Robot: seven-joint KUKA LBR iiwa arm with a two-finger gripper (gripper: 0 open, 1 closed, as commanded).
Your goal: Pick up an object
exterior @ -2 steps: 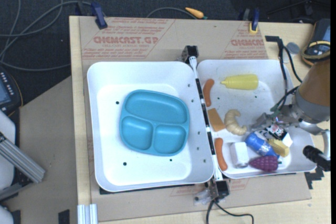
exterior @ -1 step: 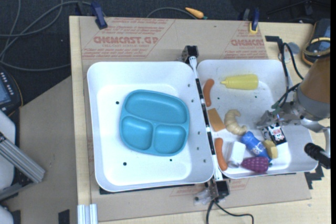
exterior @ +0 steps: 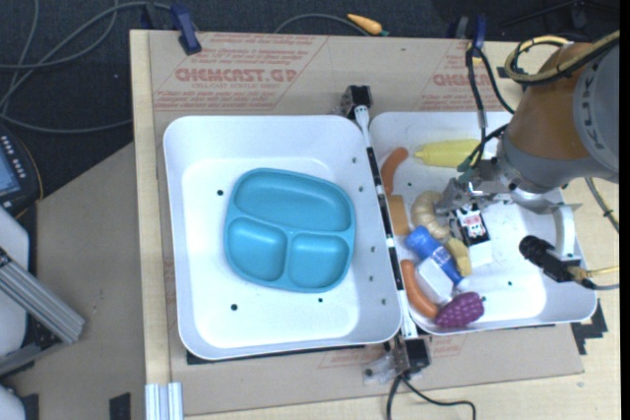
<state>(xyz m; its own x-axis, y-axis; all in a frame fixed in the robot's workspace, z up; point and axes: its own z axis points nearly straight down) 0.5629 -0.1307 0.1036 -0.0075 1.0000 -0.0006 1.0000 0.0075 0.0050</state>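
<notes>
White plastic bins sit side by side on the tan tabletop [exterior: 246,74]. Left bin [exterior: 197,211], centre-left of frame, holds a blue three-compartment plastic tray [exterior: 288,227] lying flat.

Right bin [exterior: 551,300], centre-right of frame, holds a cluster of toy food along its left wall:
- orange sausage-shaped piece [exterior: 393,166], upper left of that bin, next to the wall
- yellow corn-like piece [exterior: 448,152], just right of it, near the bin's top edge
- beige rounded piece [exterior: 425,209], below those
- blue and white bottle-like item [exterior: 433,256], tilted, just under the beige piece
- small yellow piece [exterior: 459,257], touching the bottle's right side
- second orange piece [exterior: 417,293], lower left, along the wall
- purple grape cluster [exterior: 460,311], lowest corner of the cluster, touching the orange piece

Grey arm with orange band [exterior: 551,128] enters from the right edge. Gripper [exterior: 471,216] is low over the middle of the right bin, just right of the beige piece and above the small yellow piece. Cannot tell whether the gripper is open or closed, or whether it has hold of anything
</notes>
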